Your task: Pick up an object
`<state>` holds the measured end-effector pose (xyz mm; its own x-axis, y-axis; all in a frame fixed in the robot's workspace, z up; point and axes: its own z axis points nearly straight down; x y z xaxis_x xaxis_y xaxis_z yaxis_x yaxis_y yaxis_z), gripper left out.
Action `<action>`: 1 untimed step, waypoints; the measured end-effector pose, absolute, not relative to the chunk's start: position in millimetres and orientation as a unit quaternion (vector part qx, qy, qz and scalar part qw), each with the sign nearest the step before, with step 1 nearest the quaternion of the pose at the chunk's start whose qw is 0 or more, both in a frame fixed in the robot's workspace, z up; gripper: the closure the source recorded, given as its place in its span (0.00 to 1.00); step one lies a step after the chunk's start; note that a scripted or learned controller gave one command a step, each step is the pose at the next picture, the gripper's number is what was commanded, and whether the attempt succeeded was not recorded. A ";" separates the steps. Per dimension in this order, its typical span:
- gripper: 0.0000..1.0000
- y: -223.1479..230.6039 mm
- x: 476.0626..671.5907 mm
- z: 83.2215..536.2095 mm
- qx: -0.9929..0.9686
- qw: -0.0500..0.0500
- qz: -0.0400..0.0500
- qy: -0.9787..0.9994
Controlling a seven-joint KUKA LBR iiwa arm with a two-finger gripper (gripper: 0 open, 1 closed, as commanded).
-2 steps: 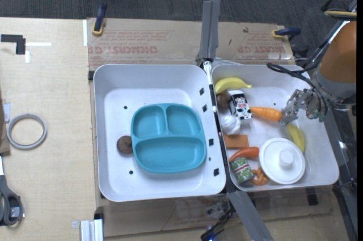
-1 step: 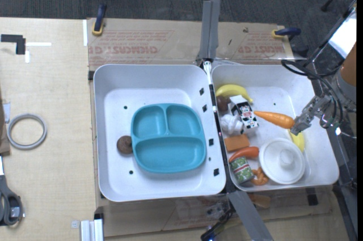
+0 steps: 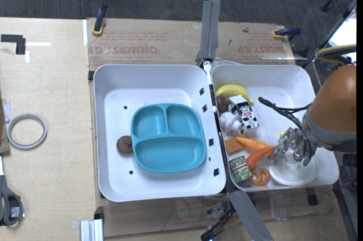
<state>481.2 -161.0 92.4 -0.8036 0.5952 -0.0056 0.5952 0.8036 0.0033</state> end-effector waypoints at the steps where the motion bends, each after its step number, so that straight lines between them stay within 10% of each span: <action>1: 0.00 -161.2 480.7 91.5 0.313 0.003 0.000 0.950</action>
